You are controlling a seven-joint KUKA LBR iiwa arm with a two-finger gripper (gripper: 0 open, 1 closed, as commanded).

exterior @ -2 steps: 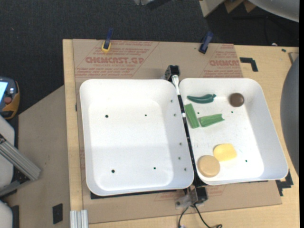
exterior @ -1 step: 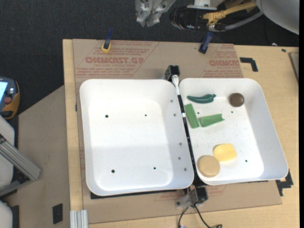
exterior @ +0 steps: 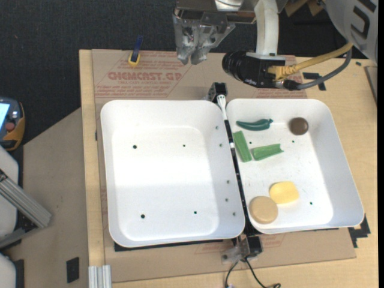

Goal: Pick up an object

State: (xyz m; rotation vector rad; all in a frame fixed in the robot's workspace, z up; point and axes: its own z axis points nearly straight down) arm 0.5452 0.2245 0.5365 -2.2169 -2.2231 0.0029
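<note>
Objects for picking lie all in the right bin [exterior: 336,161]: a dark green pepper [exterior: 254,123], a brown ball [exterior: 298,125], two green pieces [exterior: 242,146] [exterior: 266,152], a yellow block [exterior: 284,192] and a tan disc [exterior: 263,209]. The gripper [exterior: 193,56] hangs high above the far edge of the bench, beyond the left bin [exterior: 114,161]. Its fingers seem close together and hold nothing. I judge the step is the approach; next the arm must go over the right bin and come down on one object.
</note>
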